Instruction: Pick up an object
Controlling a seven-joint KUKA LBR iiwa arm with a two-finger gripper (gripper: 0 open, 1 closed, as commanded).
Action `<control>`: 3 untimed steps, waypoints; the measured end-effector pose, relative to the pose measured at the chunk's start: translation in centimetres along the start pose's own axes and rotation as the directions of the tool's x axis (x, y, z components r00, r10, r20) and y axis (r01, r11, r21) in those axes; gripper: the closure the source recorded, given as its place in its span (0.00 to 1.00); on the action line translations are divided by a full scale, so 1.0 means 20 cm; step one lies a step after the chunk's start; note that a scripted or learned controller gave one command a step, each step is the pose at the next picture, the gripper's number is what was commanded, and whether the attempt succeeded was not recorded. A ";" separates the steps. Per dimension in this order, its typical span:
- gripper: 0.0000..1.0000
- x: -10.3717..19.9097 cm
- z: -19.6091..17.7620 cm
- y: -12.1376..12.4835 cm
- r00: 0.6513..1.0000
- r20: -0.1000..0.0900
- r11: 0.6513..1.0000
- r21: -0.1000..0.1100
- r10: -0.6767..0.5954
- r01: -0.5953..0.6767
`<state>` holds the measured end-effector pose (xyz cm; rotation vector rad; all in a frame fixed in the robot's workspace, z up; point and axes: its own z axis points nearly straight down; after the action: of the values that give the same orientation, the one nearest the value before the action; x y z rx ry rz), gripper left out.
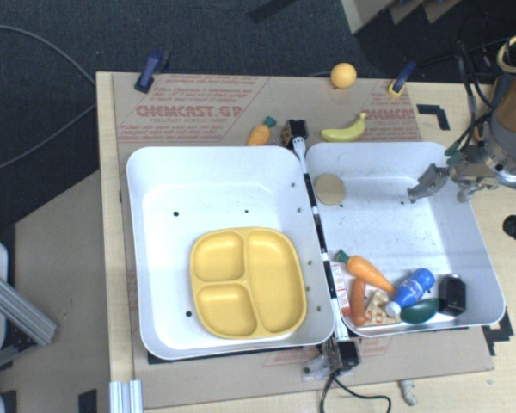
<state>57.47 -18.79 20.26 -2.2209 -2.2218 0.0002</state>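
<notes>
Gripper (432, 181) at right bin's (464, 231) upper right, fingers' state unclear, nothing seen held. Objects clustered lower right of bin: carrot (369, 273), blue bottle (413, 286), black block (451, 293). Risk: tight clutter against bin wall, fingers could snag neighbours or slip.

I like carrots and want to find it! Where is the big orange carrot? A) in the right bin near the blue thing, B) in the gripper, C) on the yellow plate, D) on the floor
A: the carrot lies in the right bin, at its near end, just left of the blue thing.
</notes>
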 end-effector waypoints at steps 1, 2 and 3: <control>0.00 0.30 0.31 0.13 1.000 -0.002 1.000 0.002 -0.001 0.001; 0.00 0.46 0.57 0.47 1.000 0.000 1.000 -0.007 -0.001 0.001; 0.00 0.34 0.58 -0.48 1.000 0.001 1.000 -0.001 0.002 -0.002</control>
<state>47.94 -11.89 8.63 -2.2239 -2.2207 -0.0007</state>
